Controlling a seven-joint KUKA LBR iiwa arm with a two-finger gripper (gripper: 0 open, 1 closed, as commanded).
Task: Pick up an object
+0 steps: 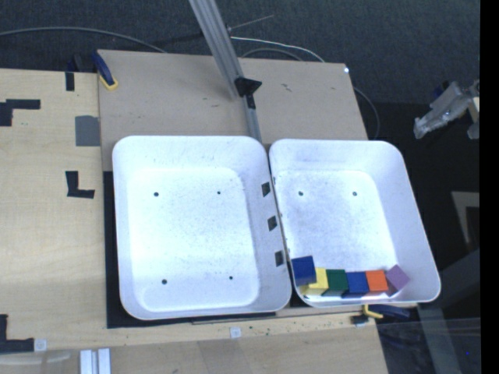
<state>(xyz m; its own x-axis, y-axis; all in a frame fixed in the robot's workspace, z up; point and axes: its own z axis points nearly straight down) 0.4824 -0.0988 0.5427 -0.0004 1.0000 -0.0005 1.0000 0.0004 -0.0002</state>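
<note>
Wooden bench [47, 209] is the closest thing, its front edge running along the bottom of the frame, and it's also the biggest thing here. It has a few black tape marks [74, 184] on its left side.

Next in size are the two white bins, sitting side by side and touching down the middle. The left bin [187, 142] has just a speckled floor with a few small dark dots. The right bin [335, 146] is where all the stuff is.

A grey metal pole [214, 29] slants down from the top centre of the frame to a black clamp [247, 88] just above where the bins meet.

The gripper [444, 114] is way out at the right edge, upper part of the frame, over the dark floor and well apart from both bins. It's small and blurry, so I honestly can't tell how open it is. Nothing visible in its grasp.

The things to pick are small blocks, all crammed in a row against the lower wall of the right bin: blue block [302, 269] at the left end, then yellow block [316, 285], green block [336, 280], second blue block [357, 283], orange block [376, 280] and purple block [397, 276] at the lower right corner. They look packed touching each other.

Smallest bit: a yellow-and-blue clip [374, 312] on the bench edge just below that row.
</note>
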